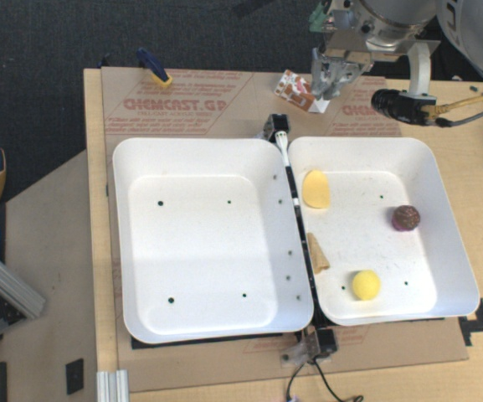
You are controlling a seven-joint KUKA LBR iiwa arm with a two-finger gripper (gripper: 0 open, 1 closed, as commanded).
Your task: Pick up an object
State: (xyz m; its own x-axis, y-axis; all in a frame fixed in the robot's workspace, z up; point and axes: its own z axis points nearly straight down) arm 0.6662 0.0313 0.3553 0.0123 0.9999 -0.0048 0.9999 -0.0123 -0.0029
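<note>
My gripper is raised above the far edge of the right bin, over the cardboard. A small red-and-white packet hangs at the fingertips, sticking out to the left, and the fingers are shut on it. In the right bin lie a pale yellow oval piece near the far left corner, a dark purple ball at the right, a yellow ball near the front and a thin tan wedge against the left wall.
The left bin sits beside the right one, their rims meeting at a black clip. A blue and yellow clamp lies on the cardboard at the back left.
</note>
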